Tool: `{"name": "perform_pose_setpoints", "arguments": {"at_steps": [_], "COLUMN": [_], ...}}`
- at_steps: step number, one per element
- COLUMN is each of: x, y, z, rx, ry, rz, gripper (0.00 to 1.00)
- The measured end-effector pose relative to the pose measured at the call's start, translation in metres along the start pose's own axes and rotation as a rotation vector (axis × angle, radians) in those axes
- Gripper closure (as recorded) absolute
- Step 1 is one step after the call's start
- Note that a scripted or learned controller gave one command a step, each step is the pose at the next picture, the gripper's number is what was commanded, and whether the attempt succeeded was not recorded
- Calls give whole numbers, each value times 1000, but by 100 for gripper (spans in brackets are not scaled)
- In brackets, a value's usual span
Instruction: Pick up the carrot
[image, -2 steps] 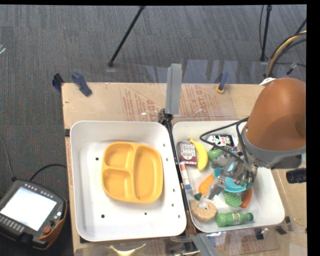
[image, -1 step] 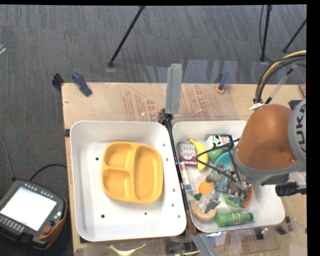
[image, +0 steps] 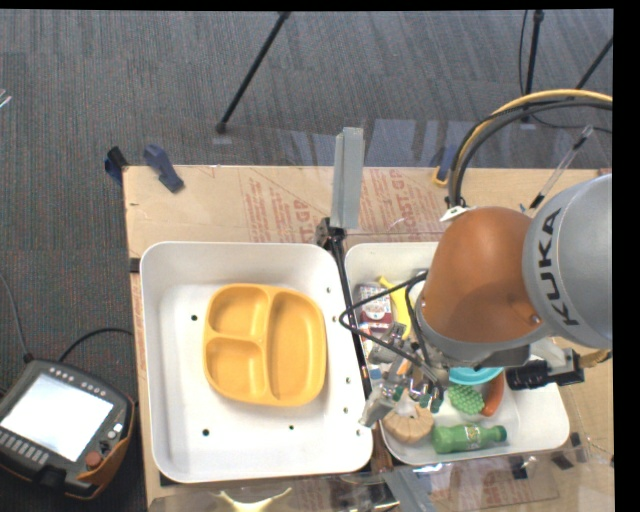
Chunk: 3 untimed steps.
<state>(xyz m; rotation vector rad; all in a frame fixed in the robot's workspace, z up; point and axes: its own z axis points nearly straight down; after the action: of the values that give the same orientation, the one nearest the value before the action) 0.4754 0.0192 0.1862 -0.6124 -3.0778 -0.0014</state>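
Arm low over right bin (image: 555, 425), hand (image: 405, 385) at its 9 o'clock edge; grip state cannot tell. Carrot (image: 492, 397) wedged by teal cup (image: 475, 376), at 3 o'clock from hand, half under wrist. Risk: crowded toys, green bottle (image: 468, 436) close; likely grabs neighbour instead.

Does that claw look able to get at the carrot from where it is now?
Probably, though not cleanly. The claw hangs over the crowded right bin. What seems to be the carrot shows as an orange tip beside the green textured piece, with the arm covering the rest and the green bottle close below.
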Motion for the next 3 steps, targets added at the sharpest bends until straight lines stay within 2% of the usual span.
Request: {"name": "perform_pose_setpoints", "arguments": {"at_steps": [1,2,3], "x": [-66,-75,-77], "y": [-4,-94,-90], "z": [-1,92,79], "rx": [1,3,0], "ry": [-2,7,1], "rz": [-69,-134,-139], "gripper": [0,0,100]}}
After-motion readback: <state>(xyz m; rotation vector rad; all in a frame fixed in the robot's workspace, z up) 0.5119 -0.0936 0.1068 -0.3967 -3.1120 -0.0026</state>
